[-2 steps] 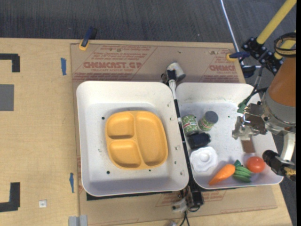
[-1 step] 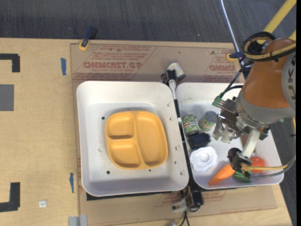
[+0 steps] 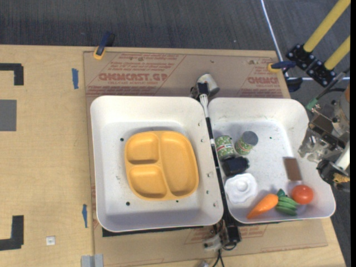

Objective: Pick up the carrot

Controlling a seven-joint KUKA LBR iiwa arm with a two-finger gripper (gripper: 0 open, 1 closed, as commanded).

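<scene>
Orange carrot lies untouched at the near edge of the right bin, beside the tomato, while the gripper waits at the bin's right rim, nothing picked yet.

I watched through one fixed camera set above the bench, looking down at a slant on both white bins, neither close.

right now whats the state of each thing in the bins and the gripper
carrot: lying flat in right bin, not gripped
tomato: resting beside the carrot's green top
white bottle: lying against the carrot
two small cans: tipped, by the bin divider
yellow divided plate: upright in left bin
gripper: at right bin's edge, holding nothing visible
</scene>
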